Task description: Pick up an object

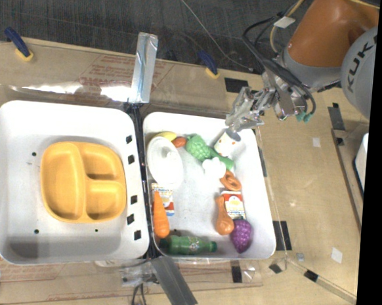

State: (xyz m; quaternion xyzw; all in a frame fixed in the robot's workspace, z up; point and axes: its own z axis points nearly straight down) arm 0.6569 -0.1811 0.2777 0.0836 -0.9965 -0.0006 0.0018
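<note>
Overhead, slanted view of a bench with two shallow white bins side by side.

Nearest the camera, along the front wall of the right bin, a green bottle lies on its side. Just right of it sits a bunch of purple grapes, with a tan, gourd-shaped piece beside it. A carrot lies lengthwise near the bin's left wall.

The left bin holds a yellow tray with three compartments, set near its middle.

Further back in the right bin, a pretzel lies above a small carton. A white bowl rests toward the left wall. Behind it are a yellow fruit and a green leafy piece, close together.

At the bin's far right corner, a small white bottle with a red band stands tilted, its top right at the fingertips of the gripper. Whether the fingers clasp it cannot be told; they look narrowly set. The arm, grey and orange, reaches in from the upper right.
</note>
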